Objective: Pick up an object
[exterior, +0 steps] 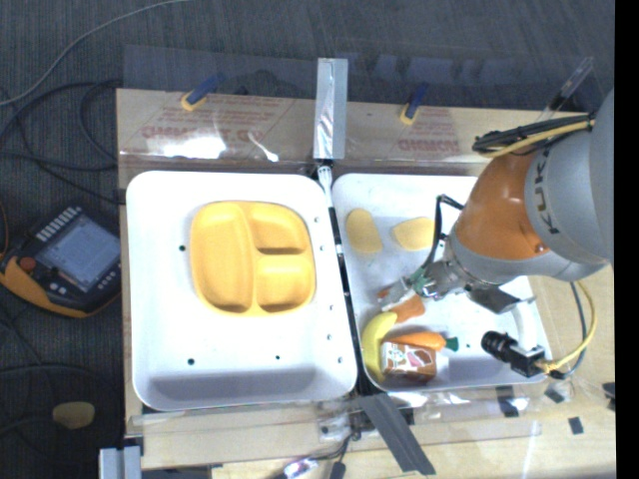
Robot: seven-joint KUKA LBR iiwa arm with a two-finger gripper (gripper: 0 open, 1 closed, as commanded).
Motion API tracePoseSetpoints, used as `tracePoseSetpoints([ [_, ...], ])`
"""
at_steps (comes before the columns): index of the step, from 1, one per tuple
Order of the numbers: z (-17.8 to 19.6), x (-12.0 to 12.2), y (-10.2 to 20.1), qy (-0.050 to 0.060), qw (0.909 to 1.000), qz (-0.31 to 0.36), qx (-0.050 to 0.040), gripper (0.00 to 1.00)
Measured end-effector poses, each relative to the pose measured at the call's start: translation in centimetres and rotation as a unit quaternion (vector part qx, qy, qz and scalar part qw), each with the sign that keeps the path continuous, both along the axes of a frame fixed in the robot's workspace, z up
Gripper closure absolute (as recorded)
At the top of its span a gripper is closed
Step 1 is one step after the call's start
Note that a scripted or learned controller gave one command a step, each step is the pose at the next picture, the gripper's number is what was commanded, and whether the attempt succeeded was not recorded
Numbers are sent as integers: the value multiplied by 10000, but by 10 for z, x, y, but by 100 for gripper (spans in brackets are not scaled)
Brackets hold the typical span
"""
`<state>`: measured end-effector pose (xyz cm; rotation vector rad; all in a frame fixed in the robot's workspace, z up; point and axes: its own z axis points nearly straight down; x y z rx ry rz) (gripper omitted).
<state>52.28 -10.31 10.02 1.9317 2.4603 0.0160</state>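
My gripper [427, 285] hangs low over the middle of the right bin [499, 190], under the orange wrist band. Just left of it lies a small orange carrot-like piece [403, 310]. Two pale yellow chip-like pieces lie further back, one [362, 232] at the left and one [413, 233] beside it. At the bin's front sit a yellow banana [371, 339], an orange carrot [423, 338] and a brown-labelled packet [409, 361]. Nothing shows between the gripper's tips.
The left bin [160, 357] holds a yellow divided tray [252, 255]. A hand-held controller [58, 259] lies on the floor at far left. The arm's grey body covers the right bin's back right corner.
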Motion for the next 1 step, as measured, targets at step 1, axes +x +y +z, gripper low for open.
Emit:
tracePoseSetpoints([
  [1, 83, 11, 15, 87, 9897, 1426, -9, 100],
])
